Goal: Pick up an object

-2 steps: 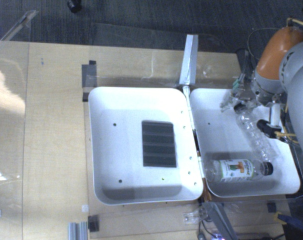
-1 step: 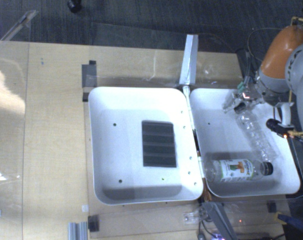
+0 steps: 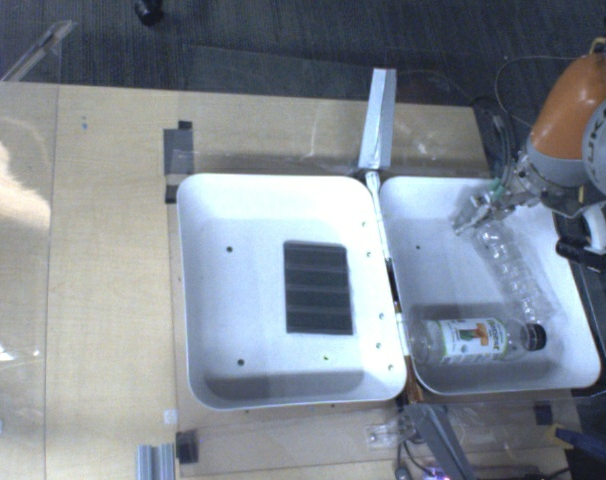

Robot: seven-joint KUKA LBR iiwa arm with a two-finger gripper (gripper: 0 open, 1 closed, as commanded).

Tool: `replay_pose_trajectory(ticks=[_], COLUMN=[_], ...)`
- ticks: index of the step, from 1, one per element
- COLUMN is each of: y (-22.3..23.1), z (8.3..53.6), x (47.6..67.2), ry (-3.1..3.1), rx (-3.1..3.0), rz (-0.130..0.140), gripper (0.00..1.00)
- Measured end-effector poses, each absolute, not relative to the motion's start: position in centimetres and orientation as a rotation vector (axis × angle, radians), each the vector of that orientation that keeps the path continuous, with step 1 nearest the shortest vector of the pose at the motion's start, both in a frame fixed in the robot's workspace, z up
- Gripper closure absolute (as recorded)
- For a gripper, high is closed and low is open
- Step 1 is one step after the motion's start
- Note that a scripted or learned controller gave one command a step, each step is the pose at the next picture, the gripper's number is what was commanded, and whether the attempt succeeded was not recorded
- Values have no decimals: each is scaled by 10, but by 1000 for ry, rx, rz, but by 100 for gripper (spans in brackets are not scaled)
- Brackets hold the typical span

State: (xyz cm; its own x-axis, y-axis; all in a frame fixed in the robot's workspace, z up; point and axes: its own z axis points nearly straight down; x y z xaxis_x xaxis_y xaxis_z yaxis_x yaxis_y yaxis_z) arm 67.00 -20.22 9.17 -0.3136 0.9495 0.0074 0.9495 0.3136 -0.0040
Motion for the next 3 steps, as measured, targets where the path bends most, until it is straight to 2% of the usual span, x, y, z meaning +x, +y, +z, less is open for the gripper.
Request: replay_pose_trajectory(ticks=[1,2,3], y=[-206,-129,-61], z=[104,183,186], x=[673,671,650], ry=[-2558,-2886,-3023], rx=[-1848,-1263,-875], rz=[-3,-6,-5], gripper=[100,100,100])
